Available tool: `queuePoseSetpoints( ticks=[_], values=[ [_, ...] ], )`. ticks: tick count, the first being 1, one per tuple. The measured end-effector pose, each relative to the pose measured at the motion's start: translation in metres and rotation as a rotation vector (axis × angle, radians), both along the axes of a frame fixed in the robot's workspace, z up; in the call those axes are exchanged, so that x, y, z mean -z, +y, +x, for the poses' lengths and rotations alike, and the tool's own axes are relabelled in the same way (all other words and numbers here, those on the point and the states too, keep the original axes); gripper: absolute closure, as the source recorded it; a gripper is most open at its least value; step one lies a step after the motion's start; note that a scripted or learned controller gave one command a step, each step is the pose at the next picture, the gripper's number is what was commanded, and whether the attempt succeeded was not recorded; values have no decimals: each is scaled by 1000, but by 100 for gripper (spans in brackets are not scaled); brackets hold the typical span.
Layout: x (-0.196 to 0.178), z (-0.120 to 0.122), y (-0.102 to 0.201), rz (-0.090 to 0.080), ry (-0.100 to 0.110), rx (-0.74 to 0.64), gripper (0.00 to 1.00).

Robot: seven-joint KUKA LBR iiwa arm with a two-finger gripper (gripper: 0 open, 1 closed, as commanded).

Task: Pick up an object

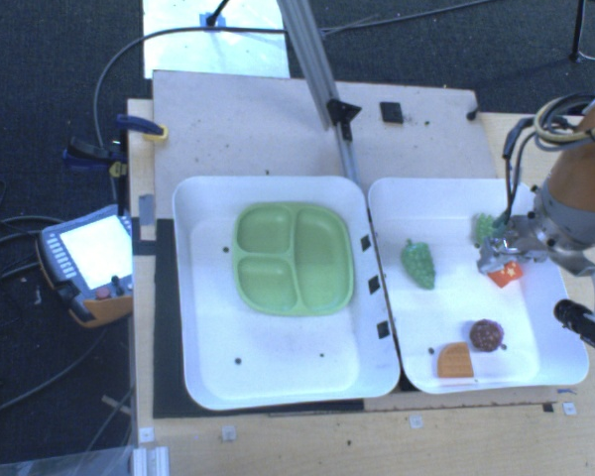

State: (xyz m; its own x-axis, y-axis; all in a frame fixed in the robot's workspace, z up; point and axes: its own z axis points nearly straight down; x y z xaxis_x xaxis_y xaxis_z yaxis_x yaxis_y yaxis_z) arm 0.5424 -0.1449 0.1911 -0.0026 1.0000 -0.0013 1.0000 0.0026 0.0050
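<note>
From my remote seat I saw the arm [575, 181] reaching in from three o'clock, its hand [504, 256] lowered into the right bin [416, 365] near that bin's three o'clock side. I could not tell whether the hand was apart or together; its metal tip hid its own working end. It sat just above a small orange-red piece [507, 275], with a pale green item [487, 228] touching or just beside it at eleven o'clock. I judged the orange-red piece to be the target, since the hand was centred over it, but nothing showed it gripped.

The other candidates lay apart in the same bin: a dark green leafy piece [417, 264] toward nine o'clock, a brown round item [486, 335] and an orange wedge [455, 362] toward six o'clock. That spacing left each open to a straight descent.

The left bin [208, 365] held a green divided plate [294, 258], lying flat at its centre, probably a drop place rather than a thing to lift. On the worktop [228, 117], a slanted metal pole [312, 53] stood at twelve o'clock, well clear of the arm's path.
</note>
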Motion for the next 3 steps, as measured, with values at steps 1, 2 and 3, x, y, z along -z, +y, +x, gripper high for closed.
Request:
queuePoseSetpoints(
  ticks=[1, 2, 3],
  values=[
    [-62, 7, -1, -1, -2, -3, 100],
    [-62, 4, 53, 3, 4, -7, 100],
    [-48, 7, 102, 2, 4, -6, 100]
  ],
)
